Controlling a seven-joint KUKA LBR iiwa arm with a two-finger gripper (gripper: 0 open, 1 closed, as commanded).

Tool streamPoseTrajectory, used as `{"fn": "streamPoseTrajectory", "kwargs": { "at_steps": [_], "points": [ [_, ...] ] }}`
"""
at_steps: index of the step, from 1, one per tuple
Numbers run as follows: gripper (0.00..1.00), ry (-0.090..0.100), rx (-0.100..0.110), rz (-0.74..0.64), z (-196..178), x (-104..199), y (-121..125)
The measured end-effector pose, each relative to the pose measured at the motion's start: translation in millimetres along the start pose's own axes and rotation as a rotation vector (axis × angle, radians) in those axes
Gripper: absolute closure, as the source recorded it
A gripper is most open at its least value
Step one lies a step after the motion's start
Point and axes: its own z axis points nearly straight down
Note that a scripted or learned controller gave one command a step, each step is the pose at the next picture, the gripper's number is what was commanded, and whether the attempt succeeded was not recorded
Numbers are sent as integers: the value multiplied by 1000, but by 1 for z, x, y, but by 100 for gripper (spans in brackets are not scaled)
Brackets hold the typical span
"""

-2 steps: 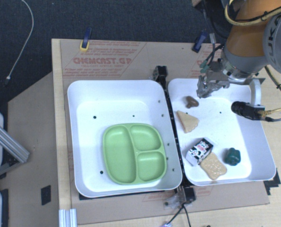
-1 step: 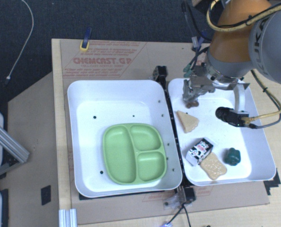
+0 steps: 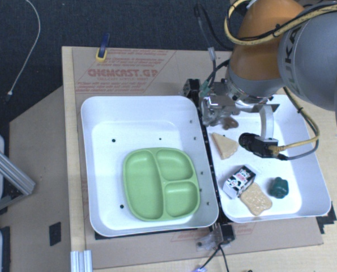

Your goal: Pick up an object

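The gripper (image 3: pixel 218 111) was held in the right bin's (image 3: pixel 305 157) far left corner beside the pale wedge (image 3: pixel 225 146), presumably to grasp it; open or closed could not be told.

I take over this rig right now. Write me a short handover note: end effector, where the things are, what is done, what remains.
The end effector is low over the right bin, at its top-left corner as seen, beside a small brown piece; grip cannot be told.
Also there: pale wedge, black-and-white carton, tan cracker, teal object.
In the left bin: green divided plate.
Done: nothing visibly lifted.
Left: grasp one object and lift it.
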Motion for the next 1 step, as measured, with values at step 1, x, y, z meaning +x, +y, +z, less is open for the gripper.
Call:
{"fn": "streamPoseTrajectory", "kwargs": {
  "at_steps": [1],
  "points": [
    [100, -1, 1, 1, 7, 46, -9]
  ]
}}
